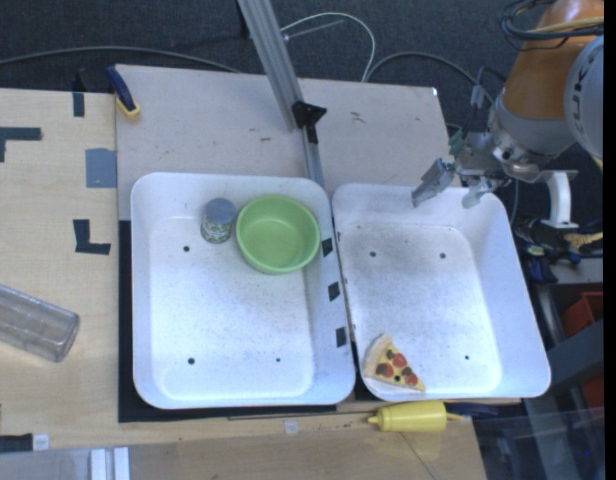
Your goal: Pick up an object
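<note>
— What can you pick from where you are?

— Nearest to me is the toy pizza slice (393,363), lying flat at the near left corner of the right bin (508,298), against its rim. My end effector (450,186) hangs over that bin's far edge, well apart from the slice, with its two fingers spread apart and nothing between them.

— Anything else?

— In the left bin (158,358) a green bowl (278,233) sits upright near the far right corner, and a small grey-lidded jar (218,220) stands just beside it on the left, touching or nearly so. The jar carries a label, but it is too blurred for me to read.

— Any other writing or brand you can make out?

— None that I can read. A yellow bottle (412,416) lies on its side on the table (48,218), just outside the right bin's near rim, close to the slice; I see no legible print on it.

— What stands in the way?

— A grey metal pole (278,58) slants down from the top and ends at the far seam between the two bins. A clear plastic container (28,320) lies on the table well left of the bins, and black tape marks dot that wooden surface. A blue and yellow clamp (122,92) sits at the board's far left corner. Cables (333,28) loop across the dark floor behind.
</note>
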Motion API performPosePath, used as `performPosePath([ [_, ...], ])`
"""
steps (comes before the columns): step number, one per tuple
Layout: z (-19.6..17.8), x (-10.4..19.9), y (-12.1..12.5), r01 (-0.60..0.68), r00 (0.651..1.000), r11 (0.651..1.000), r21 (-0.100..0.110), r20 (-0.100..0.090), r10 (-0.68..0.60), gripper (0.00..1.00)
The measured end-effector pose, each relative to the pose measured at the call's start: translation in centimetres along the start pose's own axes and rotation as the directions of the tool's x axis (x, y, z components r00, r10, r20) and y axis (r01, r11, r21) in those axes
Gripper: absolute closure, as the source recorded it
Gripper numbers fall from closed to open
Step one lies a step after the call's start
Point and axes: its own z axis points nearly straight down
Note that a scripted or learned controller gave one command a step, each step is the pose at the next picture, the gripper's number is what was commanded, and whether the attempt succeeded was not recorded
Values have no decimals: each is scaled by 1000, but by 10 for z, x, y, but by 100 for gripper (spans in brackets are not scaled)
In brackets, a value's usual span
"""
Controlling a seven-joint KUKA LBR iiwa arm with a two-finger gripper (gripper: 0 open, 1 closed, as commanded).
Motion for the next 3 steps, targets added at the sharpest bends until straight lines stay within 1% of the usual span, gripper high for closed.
performPosePath([
  [1,0,0,0,0,1000,1000,0,0,0,0],
  [2,57,-7,-8,-2,1000,1000,6,1,2,0],
  [3,102,-2,-8,-1,1000,1000,5,0,1,0],
])
